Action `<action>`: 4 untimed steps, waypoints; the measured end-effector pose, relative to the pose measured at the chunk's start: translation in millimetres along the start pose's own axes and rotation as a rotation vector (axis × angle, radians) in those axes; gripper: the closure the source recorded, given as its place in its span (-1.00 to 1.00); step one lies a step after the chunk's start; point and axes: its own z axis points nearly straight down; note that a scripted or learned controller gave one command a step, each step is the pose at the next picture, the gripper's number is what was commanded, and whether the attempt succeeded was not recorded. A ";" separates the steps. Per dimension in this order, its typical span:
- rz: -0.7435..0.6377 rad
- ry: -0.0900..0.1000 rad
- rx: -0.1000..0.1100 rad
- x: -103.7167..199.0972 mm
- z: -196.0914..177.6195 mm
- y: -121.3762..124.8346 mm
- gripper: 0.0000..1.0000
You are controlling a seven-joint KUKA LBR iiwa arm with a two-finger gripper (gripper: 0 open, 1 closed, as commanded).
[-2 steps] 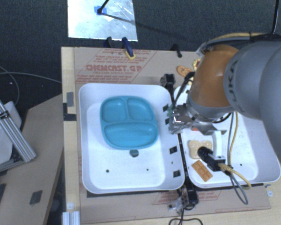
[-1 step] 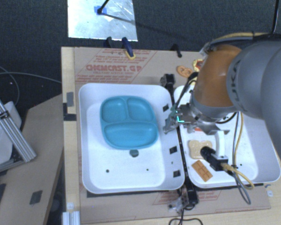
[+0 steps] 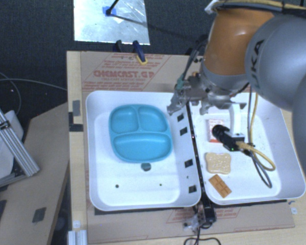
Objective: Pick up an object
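Hanging low over the far end of the wall between the two bins, the pincer gives no clear sight of whether it is apart or together; I cannot tell, and nothing shows in its grip. Just beside it, in the right bin, lies a white and red card. Nearer me are a pale toast piece and a brown waffle piece. The left bin holds a blue divided plate with a small dark lump at its near edge.

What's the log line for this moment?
gripper: over right bin | left bin: plate | right bin: card, toast, cracker
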 end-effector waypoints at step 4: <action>0.003 -0.001 0.012 41.5 53.0 -74.4 1.00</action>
